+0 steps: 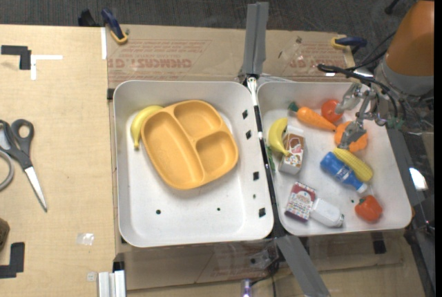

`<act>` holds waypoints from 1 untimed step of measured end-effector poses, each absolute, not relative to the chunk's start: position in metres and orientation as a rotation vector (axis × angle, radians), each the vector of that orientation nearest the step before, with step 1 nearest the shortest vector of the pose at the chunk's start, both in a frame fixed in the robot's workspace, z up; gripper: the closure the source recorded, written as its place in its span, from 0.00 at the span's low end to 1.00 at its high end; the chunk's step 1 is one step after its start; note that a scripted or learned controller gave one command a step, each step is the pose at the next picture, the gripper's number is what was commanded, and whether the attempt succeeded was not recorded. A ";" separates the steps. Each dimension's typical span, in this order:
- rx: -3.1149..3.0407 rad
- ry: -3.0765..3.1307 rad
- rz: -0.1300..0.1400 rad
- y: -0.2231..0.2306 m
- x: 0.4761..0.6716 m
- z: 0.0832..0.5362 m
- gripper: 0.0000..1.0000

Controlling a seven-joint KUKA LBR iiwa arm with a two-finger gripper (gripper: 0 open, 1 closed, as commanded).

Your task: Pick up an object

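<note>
Camera view: claw (354,128) grip unclear, directly over orange fruit (353,140), right bin (397,171).

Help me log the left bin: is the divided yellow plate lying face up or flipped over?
Face up. The plate shows its three hollow compartments opening upward, with raised dividers between them.

Left bin (131,219): I see a divided plate (190,142) inside, a banana (141,121) at its 9 o'clock.
Right bin (394,219): another banana (277,137) at 9 o'clock, carrot (312,118) at 12, bottle (342,172) centre.
Tabletop (55,150): scissors (26,161) lie left of both bins.
</note>
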State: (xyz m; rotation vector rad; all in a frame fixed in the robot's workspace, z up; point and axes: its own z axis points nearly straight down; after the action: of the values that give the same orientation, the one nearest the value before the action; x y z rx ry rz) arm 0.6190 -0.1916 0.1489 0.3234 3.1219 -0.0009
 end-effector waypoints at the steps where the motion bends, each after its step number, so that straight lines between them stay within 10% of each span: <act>1: 0.468 3.103 -0.001 -0.201 0.607 0.094 0.00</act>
State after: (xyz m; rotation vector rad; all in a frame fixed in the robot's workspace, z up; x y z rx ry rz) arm 0.6074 -0.2006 0.0937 0.4680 3.1026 -0.0011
